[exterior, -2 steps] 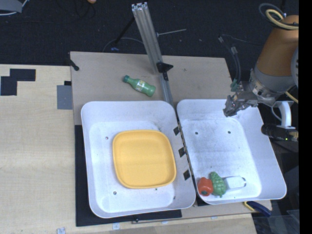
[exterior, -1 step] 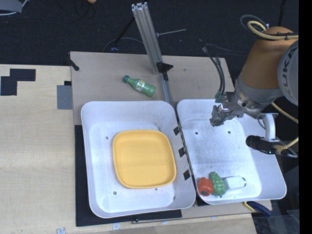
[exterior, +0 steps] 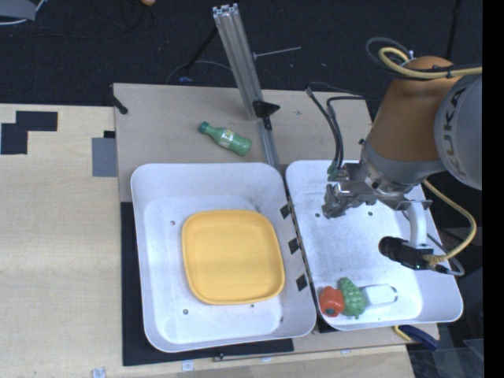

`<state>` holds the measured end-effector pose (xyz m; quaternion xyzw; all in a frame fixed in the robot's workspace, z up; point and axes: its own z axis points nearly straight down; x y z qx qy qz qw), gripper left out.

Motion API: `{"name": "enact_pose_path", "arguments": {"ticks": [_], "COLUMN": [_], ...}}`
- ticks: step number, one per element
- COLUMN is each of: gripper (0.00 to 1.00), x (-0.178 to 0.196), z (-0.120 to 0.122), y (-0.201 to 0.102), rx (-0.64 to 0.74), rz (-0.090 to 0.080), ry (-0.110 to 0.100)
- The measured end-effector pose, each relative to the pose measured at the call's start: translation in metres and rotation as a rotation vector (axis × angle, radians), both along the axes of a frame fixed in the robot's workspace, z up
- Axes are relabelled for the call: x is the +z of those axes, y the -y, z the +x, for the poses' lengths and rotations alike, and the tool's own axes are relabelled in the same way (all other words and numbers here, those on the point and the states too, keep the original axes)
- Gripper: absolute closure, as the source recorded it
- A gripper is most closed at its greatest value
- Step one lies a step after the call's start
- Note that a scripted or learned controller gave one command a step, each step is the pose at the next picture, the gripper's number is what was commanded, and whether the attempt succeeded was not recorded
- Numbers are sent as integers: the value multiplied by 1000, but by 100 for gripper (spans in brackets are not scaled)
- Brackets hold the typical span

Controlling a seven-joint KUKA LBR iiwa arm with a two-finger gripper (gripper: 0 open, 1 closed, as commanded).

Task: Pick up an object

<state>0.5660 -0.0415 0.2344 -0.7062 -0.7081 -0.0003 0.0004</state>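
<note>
- Currently gripper [exterior: 337, 205] hangs above right bin [exterior: 441, 309], grip state unreadable, nothing visibly held
- Toys [exterior: 344, 298] sit near the bin's front wall; risk: descent closes on nothing

The pincer [exterior: 337, 203] is too small and dark against the right bin [exterior: 441, 305] to tell how its fingers stand; the arm [exterior: 417, 124] is cut off at the right edge and hides that bin's far corner
</note>
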Motion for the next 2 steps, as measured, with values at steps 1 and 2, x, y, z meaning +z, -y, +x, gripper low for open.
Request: {"name": "enact_pose_path", "arguments": {"ticks": [1,2], "gripper": [100,100], "x": [9,-5], "z": [-24,-47], "y": [-44,-96], "rx": [0,1], "rz": [0,0], "ry": [1,-2]}}
